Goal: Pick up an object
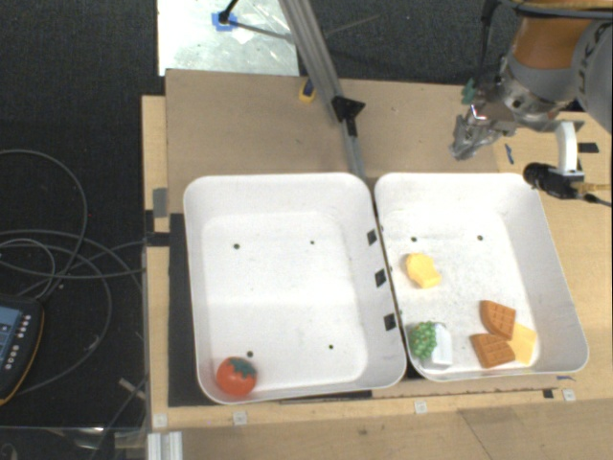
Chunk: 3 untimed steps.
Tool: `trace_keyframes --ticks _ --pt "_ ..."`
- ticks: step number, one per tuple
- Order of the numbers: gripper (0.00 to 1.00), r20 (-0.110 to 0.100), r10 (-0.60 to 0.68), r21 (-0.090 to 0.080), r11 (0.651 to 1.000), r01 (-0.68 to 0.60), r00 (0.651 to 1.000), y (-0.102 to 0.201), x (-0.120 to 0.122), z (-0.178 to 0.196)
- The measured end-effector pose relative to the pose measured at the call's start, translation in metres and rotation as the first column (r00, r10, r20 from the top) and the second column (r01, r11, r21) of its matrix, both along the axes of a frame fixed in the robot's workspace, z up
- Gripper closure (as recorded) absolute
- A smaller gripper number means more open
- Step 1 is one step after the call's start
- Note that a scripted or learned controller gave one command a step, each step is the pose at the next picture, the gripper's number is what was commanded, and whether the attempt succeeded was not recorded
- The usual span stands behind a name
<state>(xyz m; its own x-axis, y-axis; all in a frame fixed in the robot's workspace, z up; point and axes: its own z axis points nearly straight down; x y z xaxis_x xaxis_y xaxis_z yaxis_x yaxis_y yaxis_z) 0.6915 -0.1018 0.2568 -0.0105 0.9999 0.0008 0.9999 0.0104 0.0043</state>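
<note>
The gripper (471, 140) is hanging beyond the right bin's (551, 226) far edge, apparently holding nothing; its opening I cannot tell. A yellow block (422, 270) is lying mid-bin, clear of neighbours: descending squarely over it seems wisest.

Big round arm (560, 41), grey with a wide orange band near the top. Shiny grey metal at the wrist, with small bluish-green bits on the side. Thin black cable running down beside it. Small silver gripper (469, 140) at the tip, bumpy and full of little metal parts. White piece and a black knob sticking out below the wrist
</note>
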Motion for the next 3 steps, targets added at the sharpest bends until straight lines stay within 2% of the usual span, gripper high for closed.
trace_keyframes --ticks 3 --pt "1.0 -0.003 0.0 0.002 1.0 0.0 1.0 0.162 -0.005 -0.001"
